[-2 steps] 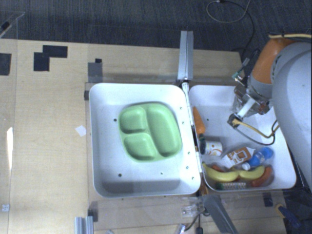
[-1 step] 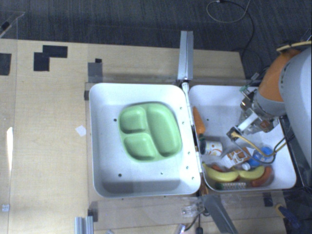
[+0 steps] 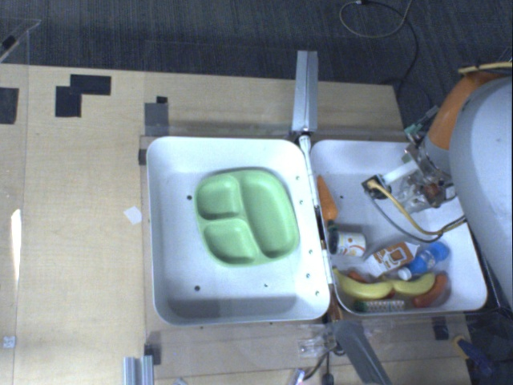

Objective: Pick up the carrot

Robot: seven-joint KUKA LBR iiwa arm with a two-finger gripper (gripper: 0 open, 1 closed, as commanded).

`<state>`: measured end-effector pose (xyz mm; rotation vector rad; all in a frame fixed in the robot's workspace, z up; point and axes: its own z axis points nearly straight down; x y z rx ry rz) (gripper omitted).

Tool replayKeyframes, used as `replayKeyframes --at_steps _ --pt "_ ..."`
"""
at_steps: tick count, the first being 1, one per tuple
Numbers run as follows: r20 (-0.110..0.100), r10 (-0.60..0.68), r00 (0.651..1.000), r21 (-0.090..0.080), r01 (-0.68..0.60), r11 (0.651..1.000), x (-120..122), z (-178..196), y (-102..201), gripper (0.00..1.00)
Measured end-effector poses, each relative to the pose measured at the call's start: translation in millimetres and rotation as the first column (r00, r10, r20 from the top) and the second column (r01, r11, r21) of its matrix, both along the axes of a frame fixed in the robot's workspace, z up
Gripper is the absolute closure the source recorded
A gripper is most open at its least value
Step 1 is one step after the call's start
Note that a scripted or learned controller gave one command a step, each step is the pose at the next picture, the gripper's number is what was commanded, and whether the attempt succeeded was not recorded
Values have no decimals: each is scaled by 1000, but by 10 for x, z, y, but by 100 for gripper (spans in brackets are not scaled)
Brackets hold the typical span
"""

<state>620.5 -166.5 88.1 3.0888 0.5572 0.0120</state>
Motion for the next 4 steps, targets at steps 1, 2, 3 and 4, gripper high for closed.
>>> replayKeyframes --at_steps 1,2,3,4 --pt "-2 152 988 -1 -152 988 197 -6 -74 100" --pt "1 160 987 -2 -160 987 217 112 -56 100" --pt "-2 -38 999 2 38 999 396 -10 153 100" --pt "2 -29 1000 1 29 1000 417 114 173 100"
